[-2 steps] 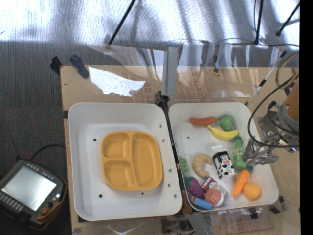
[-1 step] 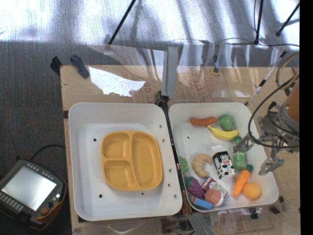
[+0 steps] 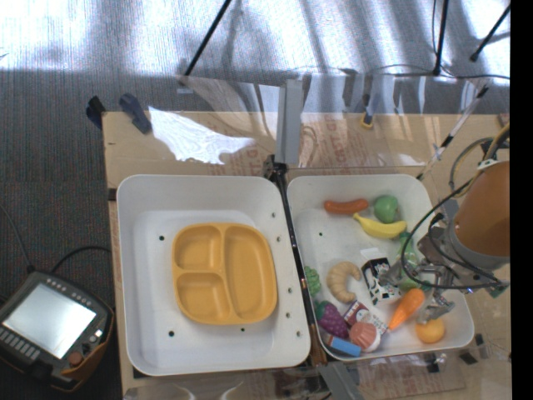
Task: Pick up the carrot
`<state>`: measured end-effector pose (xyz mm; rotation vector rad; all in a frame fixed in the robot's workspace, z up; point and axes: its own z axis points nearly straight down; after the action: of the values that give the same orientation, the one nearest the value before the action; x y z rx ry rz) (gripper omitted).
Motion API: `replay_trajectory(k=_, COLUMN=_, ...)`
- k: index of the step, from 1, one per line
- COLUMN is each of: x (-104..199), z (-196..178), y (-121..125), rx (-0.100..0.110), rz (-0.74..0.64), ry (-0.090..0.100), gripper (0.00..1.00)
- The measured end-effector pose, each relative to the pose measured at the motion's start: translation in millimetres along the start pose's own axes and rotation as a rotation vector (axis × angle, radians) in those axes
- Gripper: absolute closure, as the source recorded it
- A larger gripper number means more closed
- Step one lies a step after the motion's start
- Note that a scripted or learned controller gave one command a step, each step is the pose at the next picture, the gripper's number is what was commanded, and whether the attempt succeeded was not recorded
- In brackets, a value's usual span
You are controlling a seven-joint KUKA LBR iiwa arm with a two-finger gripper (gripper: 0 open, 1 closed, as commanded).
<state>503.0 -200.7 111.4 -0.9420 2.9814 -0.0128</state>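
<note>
Orange plastic toy carrot (image 3: 406, 308), likely light, rigid and smooth, lies in the right bin (image 3: 333, 192); grip mid-body; pincer (image 3: 435, 294) state cannot be determined.

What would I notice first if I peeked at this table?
Probably the big yellow plate with three sections, lying alone in the left white bin. Next, the jumble of toy food in the right white bin: a banana near the top, a croissant in the middle, and the carrot towards the right. The gripper hovers right beside the carrot.
</note>
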Motion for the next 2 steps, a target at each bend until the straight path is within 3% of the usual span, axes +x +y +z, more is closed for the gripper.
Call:
replay_trajectory(k=1, x=4.7, z=7.7, y=0.0, rx=0.013, rz=0.030, ry=-0.026, gripper=0.00)
replay_trajectory(k=2, x=2.7, z=7.6, y=2.2, rx=0.021, rz=-0.030, ry=-0.022, gripper=0.00)
